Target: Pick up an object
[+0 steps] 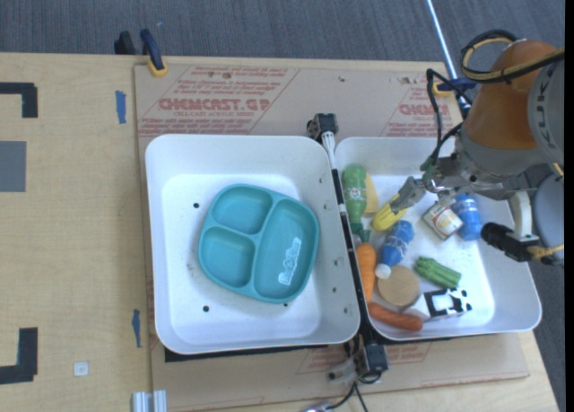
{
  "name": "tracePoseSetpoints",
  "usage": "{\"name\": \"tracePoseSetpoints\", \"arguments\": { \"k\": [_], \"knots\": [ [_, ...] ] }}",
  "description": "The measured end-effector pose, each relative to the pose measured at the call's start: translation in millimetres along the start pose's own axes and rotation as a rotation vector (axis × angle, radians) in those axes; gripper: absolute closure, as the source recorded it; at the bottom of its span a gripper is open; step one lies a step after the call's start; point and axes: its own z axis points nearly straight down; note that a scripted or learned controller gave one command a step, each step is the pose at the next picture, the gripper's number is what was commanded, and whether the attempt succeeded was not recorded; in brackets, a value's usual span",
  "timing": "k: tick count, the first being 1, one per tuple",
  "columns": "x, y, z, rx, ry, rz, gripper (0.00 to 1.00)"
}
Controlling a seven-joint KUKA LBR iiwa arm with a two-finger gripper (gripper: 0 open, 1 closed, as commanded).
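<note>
Pincer (414,191) hangs over a glossy yellow banana (388,217) (smooth, curved).

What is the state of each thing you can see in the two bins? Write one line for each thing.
Teal divided plate: flat in the left bin, its compartments bare.
Green bottle: lying on its side in the right bin.
Banana: lying flat beside the gripper.
Blue bottle: lying on its side.
Carrot: lying along the bin's left wall.
Round biscuit: flat.
</note>
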Motion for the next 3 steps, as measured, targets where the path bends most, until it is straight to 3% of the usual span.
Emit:
{"name": "tracePoseSetpoints", "arguments": {
  "k": [1,2,3],
  "knots": [
    [13.5,-16.2,26.7,-0.016,-0.002,0.265,0.00],
    [27.5,-25.2,40.0,-0.038,-0.002,0.401,0.00],
    [30.3,-25.1,30.7,-0.034,0.003,0.399,1.00]
  ]
}}
